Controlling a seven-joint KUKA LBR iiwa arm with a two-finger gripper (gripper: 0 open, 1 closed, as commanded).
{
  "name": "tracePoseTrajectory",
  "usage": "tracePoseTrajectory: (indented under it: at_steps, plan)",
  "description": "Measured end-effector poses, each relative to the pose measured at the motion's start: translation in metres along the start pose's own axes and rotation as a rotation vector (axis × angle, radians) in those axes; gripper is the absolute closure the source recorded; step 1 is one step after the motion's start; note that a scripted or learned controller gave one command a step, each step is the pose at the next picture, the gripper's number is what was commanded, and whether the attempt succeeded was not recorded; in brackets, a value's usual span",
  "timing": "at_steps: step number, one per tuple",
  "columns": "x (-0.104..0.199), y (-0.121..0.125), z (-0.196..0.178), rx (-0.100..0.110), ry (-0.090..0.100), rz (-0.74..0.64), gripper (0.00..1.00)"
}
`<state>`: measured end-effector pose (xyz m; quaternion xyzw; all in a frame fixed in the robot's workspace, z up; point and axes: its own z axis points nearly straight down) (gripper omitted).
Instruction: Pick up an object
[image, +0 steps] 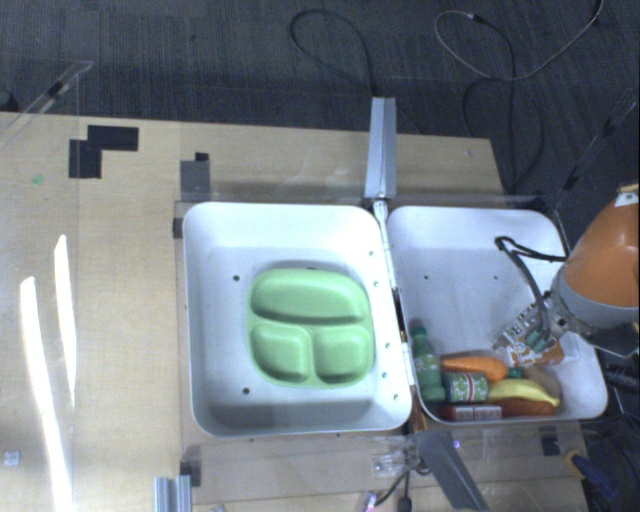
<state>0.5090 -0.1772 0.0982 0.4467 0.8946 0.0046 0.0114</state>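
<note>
In the right bin (455, 255), several objects are piled along the near wall. They are a green bottle (424, 360), an orange carrot (474, 366), a small green-labelled can (466, 388), a yellow banana (526, 391) and a dark red piece (500, 409). My gripper (530, 335) reaches in from the right and hangs low over the pile's right end, just above the banana and beside the carrot's tip. Something small and orange-white lies right under it, too blurred to name.
The left bin (205, 300) holds a green divided tray (310, 325) at its middle. A metal post (382, 150) stands between the bins at the back. A black cable (515, 255) loops from the wrist over the right bin's far half.
</note>
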Motion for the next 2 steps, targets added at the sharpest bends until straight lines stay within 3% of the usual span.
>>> tracePoseTrajectory:
  at_steps: [1, 2]
  plan:
    - [-0.0191, 0.0028, 0.0100, 0.010, 0.011, 0.086, 1.00]
    - [-0.0216, 0.0022, 0.0101, 0.009, 0.002, 0.087, 0.00]
